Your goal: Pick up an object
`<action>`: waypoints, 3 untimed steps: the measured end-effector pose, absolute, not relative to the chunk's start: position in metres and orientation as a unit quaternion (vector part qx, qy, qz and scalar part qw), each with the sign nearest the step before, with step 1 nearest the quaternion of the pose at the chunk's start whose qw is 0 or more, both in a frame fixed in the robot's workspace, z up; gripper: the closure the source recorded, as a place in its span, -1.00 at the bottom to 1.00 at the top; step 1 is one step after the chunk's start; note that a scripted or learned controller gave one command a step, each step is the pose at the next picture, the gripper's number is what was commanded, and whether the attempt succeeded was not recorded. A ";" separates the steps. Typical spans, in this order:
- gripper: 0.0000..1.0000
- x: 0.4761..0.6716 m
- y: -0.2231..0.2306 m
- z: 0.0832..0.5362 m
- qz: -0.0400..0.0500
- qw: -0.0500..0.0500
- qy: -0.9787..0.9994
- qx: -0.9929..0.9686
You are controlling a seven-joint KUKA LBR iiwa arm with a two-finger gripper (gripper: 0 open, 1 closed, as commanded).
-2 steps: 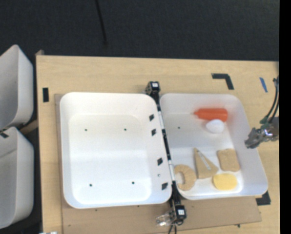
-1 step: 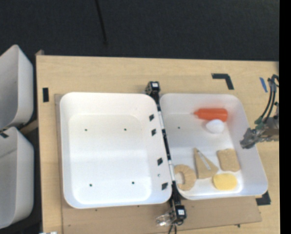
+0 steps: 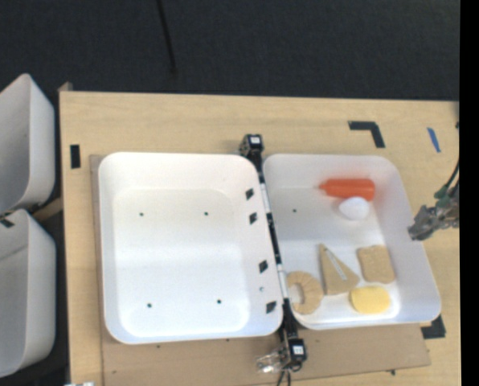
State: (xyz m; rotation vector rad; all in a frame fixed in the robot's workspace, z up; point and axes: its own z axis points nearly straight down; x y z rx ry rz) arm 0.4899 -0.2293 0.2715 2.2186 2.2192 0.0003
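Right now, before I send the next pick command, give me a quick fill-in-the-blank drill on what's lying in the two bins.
1. The orange carrot-shaped toy lies in the ____ bin.
2. Just below it, touching it, sits a small ____ ball.
3. The round yellow piece lies directly below the tan ____-shaped piece.
4. The gripper is at the right bin's ____ rim, above no object.

Missing words: right; white; toast; right

Right bin (image 3: 400, 185): carrot (image 3: 348, 187) behind ball (image 3: 354, 208); wedge (image 3: 334, 269) between ring (image 3: 304, 291), cracker (image 3: 375, 264).
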 end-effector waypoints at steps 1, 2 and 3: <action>1.00 0.490 -0.229 0.264 -0.001 0.001 0.707 0.707; 1.00 0.490 -0.217 0.260 0.000 0.001 0.708 0.706; 1.00 0.490 -0.229 0.266 0.000 0.002 0.707 0.707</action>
